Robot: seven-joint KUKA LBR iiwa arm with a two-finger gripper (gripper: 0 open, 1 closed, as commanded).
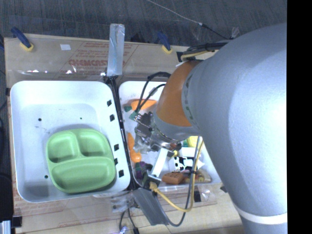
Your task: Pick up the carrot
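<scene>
I see my metal claw point(144, 145) low in the right white bin point(127, 89), its opening hidden. One slim orange carrot point(130, 144) lies just left. One green divided plate point(80, 161) sits centre-left.

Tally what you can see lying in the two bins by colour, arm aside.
Green: 1, the divided plate in the left bin.
Orange: 2, one piece at the back of the right bin, one along its left wall.
Yellow: 1.
Purple: 1.
Brown: 1.
Black-and-white: 1.
Total: 7; the arm hides more.
</scene>
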